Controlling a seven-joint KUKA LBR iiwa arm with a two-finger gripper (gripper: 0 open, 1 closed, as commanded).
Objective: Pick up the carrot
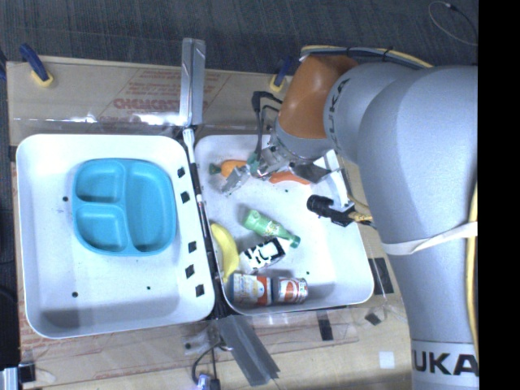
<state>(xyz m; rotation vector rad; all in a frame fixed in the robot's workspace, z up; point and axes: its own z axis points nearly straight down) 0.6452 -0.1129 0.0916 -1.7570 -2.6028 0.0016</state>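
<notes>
The carrot (pixel 232 166) lies near the back of the right bin (pixel 351 268), orange with a small green top (pixel 215 169) pointing left. My gripper (pixel 242 177) hangs low right over it, touching or nearly touching its right part and hiding it there. Just right of the gripper an orange-red tapered piece (pixel 289 179) lies on the bin floor. I cannot tell whether it is the carrot's far end or a separate thing. The wrist with its orange band (pixel 309 96) leans in from the back right.
In the right bin lie a green bottle (pixel 271 227), a yellow banana (pixel 226 250) along the left wall, a black-and-white packet (pixel 266 253) and a can (pixel 268 289) on its side at the front. The left bin (pixel 49 299) holds a blue divided plate (pixel 124 205).
</notes>
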